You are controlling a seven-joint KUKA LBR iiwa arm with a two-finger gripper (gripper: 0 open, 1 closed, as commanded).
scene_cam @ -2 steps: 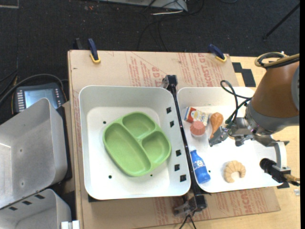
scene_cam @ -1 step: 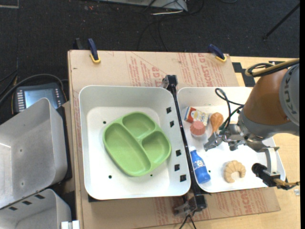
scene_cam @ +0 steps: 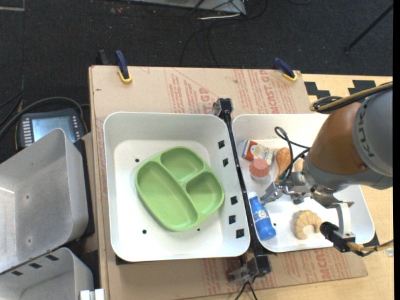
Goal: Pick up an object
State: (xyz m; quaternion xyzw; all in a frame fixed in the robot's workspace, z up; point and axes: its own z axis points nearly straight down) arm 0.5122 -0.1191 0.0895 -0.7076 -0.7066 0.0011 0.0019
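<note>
The arm enters from the right and its wrist hangs low over the right bin point(scene_cam: 365, 227). The hand point(scene_cam: 279, 190) sits near the middle of that bin, its metal parts pointing left toward the divider between the two bins. How far the hand is open cannot be told from this slant, and nothing is seen held in it.

The likeliest pick candidates lie close around the hand. A blue bottle point(scene_cam: 262, 216) lies flat just left of and nearer than the hand, against the left wall of the bin, its long axis running far-to-near with the white cap at the far end. A croissant point(scene_cam: 307, 223) rests near and slightly right of the hand, close to the front wall. On the far side, a small red-and-white carton point(scene_cam: 257, 150) lies beside a pink round piece point(scene_cam: 260, 167), and an orange carrot-like item point(scene_cam: 284, 161) stands just right of them, its axis far-to-near. The pink piece appears nearest to the hand's tip, though the arm hides part of the gap.

The left bin point(scene_cam: 119, 167) holds a green divided plate point(scene_cam: 180, 187), well apart from the hand.

Writing: red print on the cardboard covering the desk point(scene_cam: 187, 89) is partly legible but reversed; no brand is readable on the bottle or carton.
</note>
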